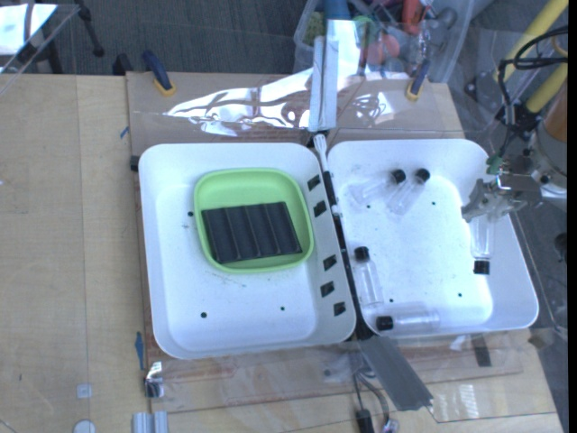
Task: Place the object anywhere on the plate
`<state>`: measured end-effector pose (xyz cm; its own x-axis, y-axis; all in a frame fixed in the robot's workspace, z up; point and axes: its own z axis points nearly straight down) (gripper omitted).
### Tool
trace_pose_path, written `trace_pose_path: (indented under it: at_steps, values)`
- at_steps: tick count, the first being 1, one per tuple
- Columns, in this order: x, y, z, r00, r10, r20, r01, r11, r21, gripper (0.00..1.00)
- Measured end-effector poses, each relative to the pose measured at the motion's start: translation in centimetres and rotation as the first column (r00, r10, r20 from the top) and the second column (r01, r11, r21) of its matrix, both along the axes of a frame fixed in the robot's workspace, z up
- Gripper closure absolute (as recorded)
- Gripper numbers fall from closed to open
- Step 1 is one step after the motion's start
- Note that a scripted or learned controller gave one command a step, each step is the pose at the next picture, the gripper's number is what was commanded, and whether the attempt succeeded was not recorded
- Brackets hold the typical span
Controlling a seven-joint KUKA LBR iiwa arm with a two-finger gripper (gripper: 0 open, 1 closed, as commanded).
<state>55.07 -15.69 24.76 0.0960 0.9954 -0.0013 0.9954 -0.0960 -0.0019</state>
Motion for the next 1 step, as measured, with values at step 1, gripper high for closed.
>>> trace_pose_path:
  at_steps: [1]
  values:
    - [0.0, 0.0, 0.01, 1.0, 0.0, 0.0, 0.0, 1.0, 0.0, 0.0]
